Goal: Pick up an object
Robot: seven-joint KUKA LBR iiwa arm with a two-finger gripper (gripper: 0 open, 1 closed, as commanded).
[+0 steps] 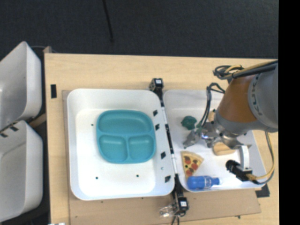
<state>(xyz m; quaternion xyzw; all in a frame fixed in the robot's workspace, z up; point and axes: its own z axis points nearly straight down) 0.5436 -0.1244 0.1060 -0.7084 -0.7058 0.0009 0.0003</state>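
Hand (193, 138) hangs low in my right bin (187, 100), grip state I cannot tell, between the teal lump (188, 122) and the pizza slice (191, 163), blue bottle (202, 183) beyond.

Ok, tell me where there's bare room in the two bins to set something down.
Left bin: bare floor rings the teal divided plate, widest along the near edge and the left wall. Right bin: crowded, with the tool, green piece, pizza slice and blue bottle; only its far-left corner is bare.
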